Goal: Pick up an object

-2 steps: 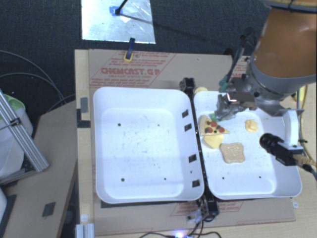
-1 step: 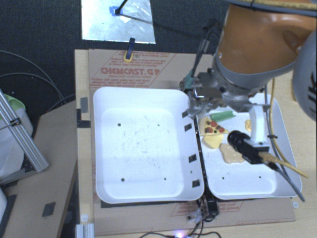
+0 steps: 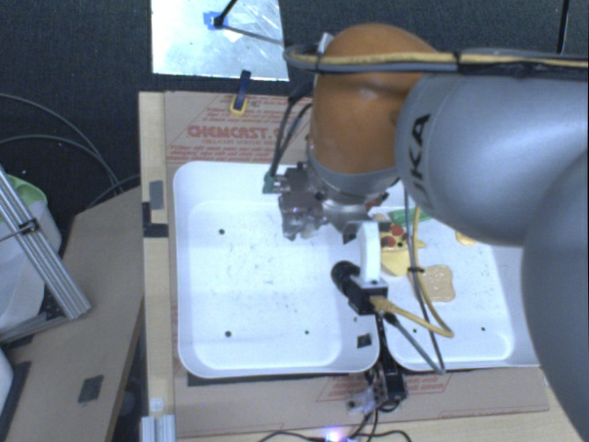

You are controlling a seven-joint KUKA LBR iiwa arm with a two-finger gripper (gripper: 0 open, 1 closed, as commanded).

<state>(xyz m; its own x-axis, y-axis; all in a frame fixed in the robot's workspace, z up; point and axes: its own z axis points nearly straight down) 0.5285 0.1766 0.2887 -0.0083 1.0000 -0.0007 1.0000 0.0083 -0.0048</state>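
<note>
Jaws hidden under the wrist, so I cannot tell their state; gripper hangs over the left bin, toys perhaps beside.

A robotics lab or test cell is being shown, not a home or shop. An industrial grey arm with an orange band is being run over two shallow white bins set on a cardboard sheet on a bench. Loose cables are being trailed across dark flooring, and aluminium framing is being kept at the left.
</note>
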